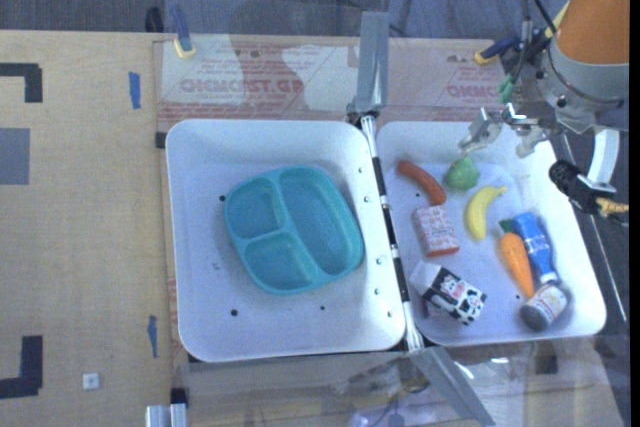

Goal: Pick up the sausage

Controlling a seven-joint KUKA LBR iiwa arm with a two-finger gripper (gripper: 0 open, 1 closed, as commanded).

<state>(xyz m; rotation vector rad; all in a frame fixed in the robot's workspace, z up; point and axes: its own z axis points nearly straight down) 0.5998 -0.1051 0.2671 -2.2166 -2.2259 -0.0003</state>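
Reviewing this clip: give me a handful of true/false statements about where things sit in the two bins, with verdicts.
1. The sausage lies in the right bin. True.
2. The blue tray sits in the right bin. False: it is in the left bin.
3. The gripper holds the sausage. False: the sausage lies on the bin floor, apart from the gripper.
4. The banana lies to the right of the sausage in the picture. True.
5. The carrot lies in the blue tray. False: it is in the right bin beside a blue tube.
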